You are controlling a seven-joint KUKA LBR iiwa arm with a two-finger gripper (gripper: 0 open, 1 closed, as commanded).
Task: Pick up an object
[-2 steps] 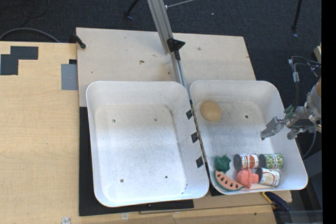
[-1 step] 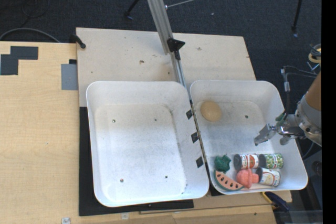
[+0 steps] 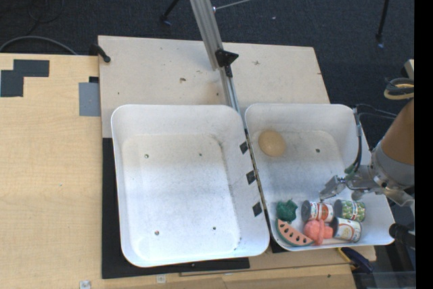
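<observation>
The right bin [image 3: 318, 120] holds a tan egg-shaped ball [image 3: 272, 143] near its back left. Along its front lie a green toy [image 3: 287, 209], a watermelon slice [image 3: 295, 233], a pink-red toy [image 3: 316, 231] and three small cans [image 3: 319, 210] [image 3: 350, 210] [image 3: 347, 231]. My gripper [image 3: 342, 187] reaches in over the bin's right rim, just above and behind the cans. It stands open with nothing between its fingers.
The left bin [image 3: 135, 145] sits beside the right one, with a divider and black clips [image 3: 249, 176] between them. A slanted aluminium rail [image 3: 203, 7] rises behind the bins. The arm's orange band [image 3: 404, 135] is at the right edge.
</observation>
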